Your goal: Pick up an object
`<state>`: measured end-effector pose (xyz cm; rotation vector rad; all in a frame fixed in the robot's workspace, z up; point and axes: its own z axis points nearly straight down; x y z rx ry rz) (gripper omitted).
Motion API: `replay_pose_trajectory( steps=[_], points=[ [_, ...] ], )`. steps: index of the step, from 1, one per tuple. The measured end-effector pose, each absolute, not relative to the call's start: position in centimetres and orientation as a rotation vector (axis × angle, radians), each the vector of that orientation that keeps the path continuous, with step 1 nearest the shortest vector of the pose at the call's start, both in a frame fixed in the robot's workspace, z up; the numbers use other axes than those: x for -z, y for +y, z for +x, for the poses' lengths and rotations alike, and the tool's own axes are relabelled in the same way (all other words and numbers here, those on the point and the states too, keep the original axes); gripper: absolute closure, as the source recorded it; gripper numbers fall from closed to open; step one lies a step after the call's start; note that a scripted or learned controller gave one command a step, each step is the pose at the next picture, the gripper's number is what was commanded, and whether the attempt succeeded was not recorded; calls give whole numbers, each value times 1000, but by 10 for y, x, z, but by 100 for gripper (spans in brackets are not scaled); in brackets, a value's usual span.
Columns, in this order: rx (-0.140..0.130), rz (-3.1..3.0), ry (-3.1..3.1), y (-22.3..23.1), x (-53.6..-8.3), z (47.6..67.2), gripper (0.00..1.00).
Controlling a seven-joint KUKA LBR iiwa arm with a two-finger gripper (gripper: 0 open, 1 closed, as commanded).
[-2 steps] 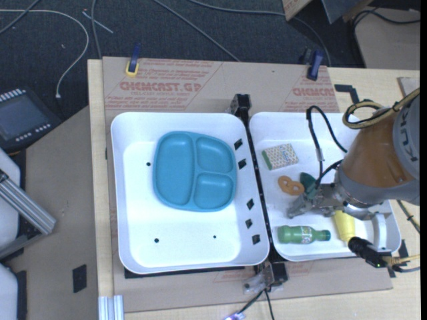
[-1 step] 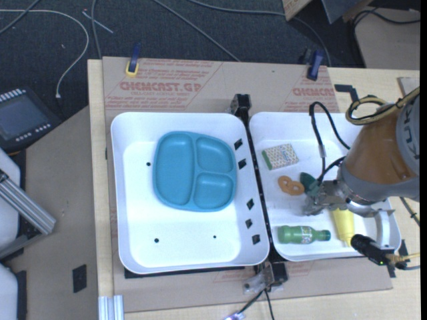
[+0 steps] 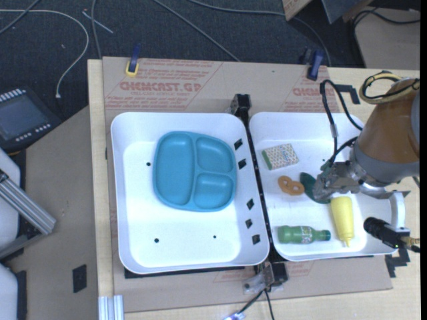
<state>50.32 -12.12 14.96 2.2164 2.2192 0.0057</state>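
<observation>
A: While the grey arm (image 3: 390,139) reaches into the right bin (image 3: 313,122), what lies far off to the tool's (image 3: 325,187) side?
B: A blue divided plate (image 3: 195,171), in the other bin (image 3: 133,179).
A: And nearest?
B: A yellow bottle (image 3: 343,219) just beside it, long axis pointing away toward the bin's near wall. Whether the tool is apart or together, I cannot tell.

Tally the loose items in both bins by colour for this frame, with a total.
Blue: 1, the divided plate in the left bin
Green: 2, the bottle and a dark green piece by the gripper
Yellow: 1, the squeeze bottle
Brown: 1, the pretzel
Patterned: 1, the small packet
Total: 6
</observation>
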Motion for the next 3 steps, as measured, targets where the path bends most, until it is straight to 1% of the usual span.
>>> replay_pose_trajectory(
  steps=[1, 2, 3],
  points=[
    [-4, 2217, 2220, -125, -193, 503, 100],
    [-4, 2217, 2220, -125, -223, 504, 100],
    [-2, 2217, 2229, -77, -220, 511, 100]
  ],
)
